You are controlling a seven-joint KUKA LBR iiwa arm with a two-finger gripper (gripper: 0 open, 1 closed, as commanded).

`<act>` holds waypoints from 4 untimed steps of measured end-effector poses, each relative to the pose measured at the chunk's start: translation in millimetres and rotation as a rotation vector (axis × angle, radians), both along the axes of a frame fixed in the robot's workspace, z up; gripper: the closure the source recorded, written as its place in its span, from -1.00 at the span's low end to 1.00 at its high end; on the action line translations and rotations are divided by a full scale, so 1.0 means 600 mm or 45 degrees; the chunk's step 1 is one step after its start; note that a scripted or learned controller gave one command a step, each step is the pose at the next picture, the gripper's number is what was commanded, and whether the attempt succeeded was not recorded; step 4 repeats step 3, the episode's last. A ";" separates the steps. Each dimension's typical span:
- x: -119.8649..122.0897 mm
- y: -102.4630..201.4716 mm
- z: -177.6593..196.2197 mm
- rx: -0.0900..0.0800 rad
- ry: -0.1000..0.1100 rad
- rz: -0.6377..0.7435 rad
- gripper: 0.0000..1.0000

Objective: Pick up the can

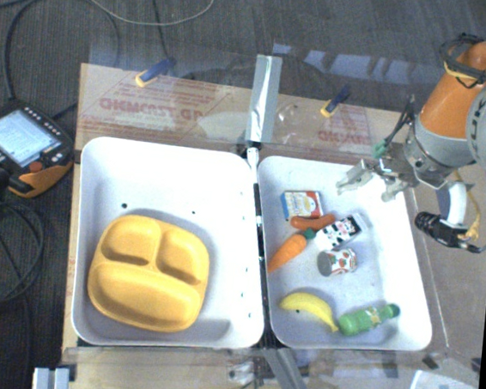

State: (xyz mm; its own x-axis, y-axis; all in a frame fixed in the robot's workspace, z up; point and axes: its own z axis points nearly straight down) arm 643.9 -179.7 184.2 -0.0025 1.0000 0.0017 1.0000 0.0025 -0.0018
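My pincer [374, 179] hangs spread and holding nothing over the far corner of the right bin [415, 324]. The can [338, 261] lies on its side mid-bin, near the carrot [287, 250] and the small black-and-white toy [341, 230]. I judge I should come down straddling its round body, clear of both. The left bin [91, 165] holds a yellow divided tray [149, 272]; cables trail on dark carpet beyond the tabletop [183, 105].
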 end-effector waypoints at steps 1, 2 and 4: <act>-0.090 0.014 -0.119 0.000 -0.002 0.015 -1.00; -0.090 0.016 -0.106 0.004 0.000 0.016 1.00; -0.085 0.064 0.019 -0.004 0.001 -0.159 1.00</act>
